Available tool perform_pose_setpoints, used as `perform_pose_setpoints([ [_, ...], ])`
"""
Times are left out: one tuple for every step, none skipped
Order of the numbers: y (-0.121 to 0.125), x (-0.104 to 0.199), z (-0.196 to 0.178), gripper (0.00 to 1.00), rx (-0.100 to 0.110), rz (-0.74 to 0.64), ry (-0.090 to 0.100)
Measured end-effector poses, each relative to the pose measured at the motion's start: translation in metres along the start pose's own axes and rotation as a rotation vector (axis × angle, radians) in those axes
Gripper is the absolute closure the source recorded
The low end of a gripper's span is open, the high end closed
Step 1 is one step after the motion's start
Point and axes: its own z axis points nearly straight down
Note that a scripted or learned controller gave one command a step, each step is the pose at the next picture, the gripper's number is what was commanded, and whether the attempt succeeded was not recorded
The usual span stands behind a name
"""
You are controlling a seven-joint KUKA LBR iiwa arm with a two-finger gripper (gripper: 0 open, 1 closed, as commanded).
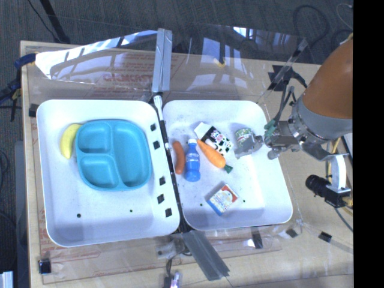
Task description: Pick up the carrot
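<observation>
Gripper (268, 143) at frame right – finger state indeterminate; carrot (211, 153) abuts blue bottle (192, 159) – risk of mis-grasp.

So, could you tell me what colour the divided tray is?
Light blue: the divided tray, camera view.

Two bins side by side. Left bin (54, 218): divided tray (113, 153) in the middle, banana (69, 140) touching its left edge. Right bin (273, 206): sausage (178, 156) far left, bottle (191, 159) just right of it, carrot (211, 153) right of the bottle, carton (214, 138) behind the carrot, can (243, 139) further right, small box (222, 198) toward the front. My gripper (271, 141) sits over the right rim, beside the can.
</observation>
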Motion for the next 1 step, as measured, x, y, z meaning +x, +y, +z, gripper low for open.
perform_pose_setpoints([
  [0.0458, 0.0146, 0.0771, 0.00, 0.000, -0.158, 0.000],
])
